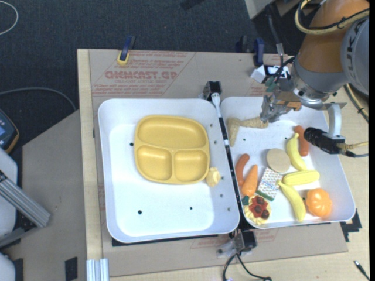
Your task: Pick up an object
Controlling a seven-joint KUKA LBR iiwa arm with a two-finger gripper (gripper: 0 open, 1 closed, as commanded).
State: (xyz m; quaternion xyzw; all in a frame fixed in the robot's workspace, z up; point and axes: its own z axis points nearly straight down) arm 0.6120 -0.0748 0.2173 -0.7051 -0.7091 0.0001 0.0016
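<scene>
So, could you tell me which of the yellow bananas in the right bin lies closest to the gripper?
The upper banana, just left of the red sausage, lies closest to the gripper. The other two bananas sit lower in the bin, near the orange fruit.

— What's around the bench on my feed?

— I see dark carpet floor [53, 16] along the top and left. The bench [94, 174] itself is covered by a brown board printed with red lettering [140, 75].

— Anything else?

— A thin cable [35, 92] curves over the carpet at left, and a pale metal rail [23, 201] slants across the lower left corner. Light looks even.
</scene>
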